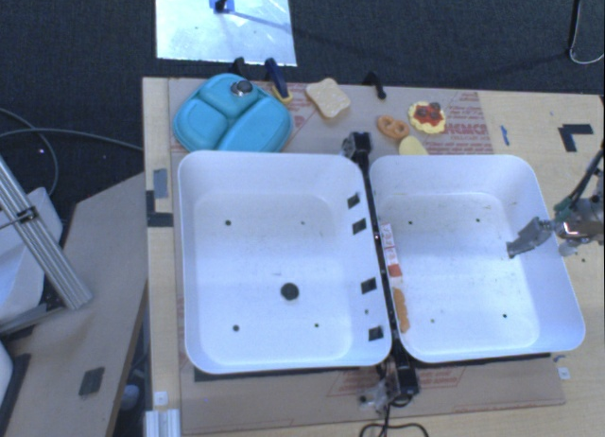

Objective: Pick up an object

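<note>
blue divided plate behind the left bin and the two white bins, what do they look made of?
Blue divided plate: likely moulded plastic, semi-gloss; uniform colour, rounded compartment edges, soft highlights.
Left bin and right bin: likely thin formed plastic, smooth, slightly glossy white; rounded corners, rolled rims, dark speckling on the floors. Coated metal can't be ruled out from the look alone.

At about three o'clock, a small part of the robot shows at the frame's edge. The gripper [526, 237] is dull grey metal, a slim blunt piece, lighter along its top. Behind it, toward three o'clock, sits a blockier grey wrist [581, 227] with a pale, shiny face and a small reddish spot. A thin dark cable [588, 178] with a teal tinge curves from it toward one o'clock.
</note>
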Controlling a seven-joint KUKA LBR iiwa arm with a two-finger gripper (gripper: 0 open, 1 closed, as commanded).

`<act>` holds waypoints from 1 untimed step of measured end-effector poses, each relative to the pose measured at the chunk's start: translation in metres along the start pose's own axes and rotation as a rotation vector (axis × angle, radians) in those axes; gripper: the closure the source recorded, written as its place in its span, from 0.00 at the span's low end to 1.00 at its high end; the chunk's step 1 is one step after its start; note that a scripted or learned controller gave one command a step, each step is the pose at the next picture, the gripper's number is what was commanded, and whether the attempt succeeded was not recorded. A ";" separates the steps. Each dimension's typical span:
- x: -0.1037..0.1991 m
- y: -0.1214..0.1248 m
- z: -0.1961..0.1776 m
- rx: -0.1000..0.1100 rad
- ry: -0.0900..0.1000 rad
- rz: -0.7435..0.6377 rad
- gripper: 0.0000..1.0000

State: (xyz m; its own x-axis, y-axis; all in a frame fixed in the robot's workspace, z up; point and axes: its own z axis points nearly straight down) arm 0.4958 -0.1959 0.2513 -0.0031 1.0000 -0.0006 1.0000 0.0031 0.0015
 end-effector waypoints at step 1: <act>0.116 0.034 0.062 0.004 0.006 -0.013 0.00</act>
State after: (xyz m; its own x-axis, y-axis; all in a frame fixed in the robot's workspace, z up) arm 0.5294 -0.0800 0.1892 -0.0159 0.9999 0.0059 0.9999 0.0159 -0.0020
